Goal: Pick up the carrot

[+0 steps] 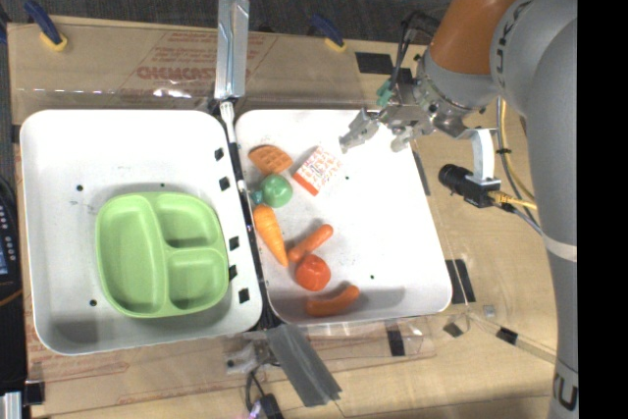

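Camera view: the arm (530,34) is cut off at the right edge, and its pincer (378,128) hangs over the right bin's (412,240) upper part, fingers spread apart and holding nothing. The carrot (271,233), a tapered orange cone, lies by the bin's left wall, just below a green round piece (276,190). The left bin (59,142) holds a green divided tray (162,253).

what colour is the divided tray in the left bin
Light green; the divided tray shows best in the camera view, lying in the white left bin.
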Tool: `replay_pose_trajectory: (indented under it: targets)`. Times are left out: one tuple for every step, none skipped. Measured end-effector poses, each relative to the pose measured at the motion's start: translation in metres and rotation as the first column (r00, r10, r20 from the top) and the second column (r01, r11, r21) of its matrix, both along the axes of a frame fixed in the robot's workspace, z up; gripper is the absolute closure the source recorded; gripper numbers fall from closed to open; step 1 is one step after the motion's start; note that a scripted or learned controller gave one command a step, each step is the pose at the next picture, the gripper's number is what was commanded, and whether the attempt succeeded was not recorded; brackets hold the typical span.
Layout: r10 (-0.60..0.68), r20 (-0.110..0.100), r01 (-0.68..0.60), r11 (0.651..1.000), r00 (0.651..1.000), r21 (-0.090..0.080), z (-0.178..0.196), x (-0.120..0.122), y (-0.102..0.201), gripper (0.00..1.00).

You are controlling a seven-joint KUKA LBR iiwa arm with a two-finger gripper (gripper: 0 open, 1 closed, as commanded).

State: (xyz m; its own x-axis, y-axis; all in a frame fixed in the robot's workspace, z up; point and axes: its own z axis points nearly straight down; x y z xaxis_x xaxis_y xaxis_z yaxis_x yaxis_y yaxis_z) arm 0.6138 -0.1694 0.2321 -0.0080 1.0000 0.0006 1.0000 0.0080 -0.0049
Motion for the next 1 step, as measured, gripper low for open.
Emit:
replay_pose_trajectory:
  targets:
    - [-0.070,-0.004,0.070,0.998,0.998,0.000,-0.1037,-0.0746,0.0573,0.00]
